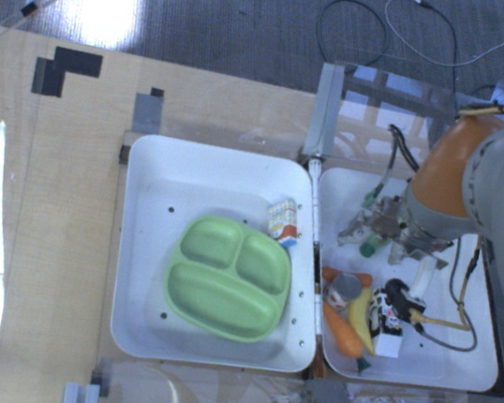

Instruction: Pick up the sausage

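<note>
In the right bin (453, 370), an orange-red elongated piece (331, 275) that looks like the sausage pokes out from under a grey item (347, 285) near the bin's left wall. Most of it is hidden. My gripper (387, 234) hangs below the orange wrist band (449, 165) over the back half of the right bin, up and to the right of the sausage and apart from it. A small green piece (368, 248) lies just under the gripper. I see nothing held in the gripper.
A carrot (342, 332), a banana (362, 320) and a black-and-white object (392, 313) crowd the right bin's front left. The left bin (148, 227) holds a green divided plate (230, 278) and a small packet (282, 220). Cables trail along the right bin's right side.
</note>
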{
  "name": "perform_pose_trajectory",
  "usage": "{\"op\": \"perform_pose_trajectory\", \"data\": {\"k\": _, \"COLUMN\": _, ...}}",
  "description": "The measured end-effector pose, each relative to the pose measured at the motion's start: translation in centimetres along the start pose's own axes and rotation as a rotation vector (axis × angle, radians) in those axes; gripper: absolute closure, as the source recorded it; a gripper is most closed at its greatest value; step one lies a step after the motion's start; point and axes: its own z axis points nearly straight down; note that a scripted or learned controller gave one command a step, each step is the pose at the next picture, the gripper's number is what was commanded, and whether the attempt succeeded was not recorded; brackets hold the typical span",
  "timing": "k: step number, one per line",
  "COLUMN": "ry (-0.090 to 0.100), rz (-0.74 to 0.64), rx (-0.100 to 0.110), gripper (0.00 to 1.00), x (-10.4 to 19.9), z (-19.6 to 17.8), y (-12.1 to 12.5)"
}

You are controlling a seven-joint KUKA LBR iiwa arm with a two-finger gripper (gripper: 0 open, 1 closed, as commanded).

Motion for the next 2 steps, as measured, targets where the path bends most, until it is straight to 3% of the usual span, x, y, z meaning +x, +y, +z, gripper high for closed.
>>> {"op": "perform_pose_trajectory", "data": {"k": 1, "ry": -0.002, "rz": 0.144, "rx": 0.004, "gripper": 0.00, "x": -0.44, "z": 1.16, "y": -2.50}}
{"op": "perform_pose_trajectory", "data": {"k": 2, "ry": -0.004, "rz": 0.415, "rx": 0.005, "gripper": 0.00, "x": -1.34, "z": 1.16, "y": -3.07}}
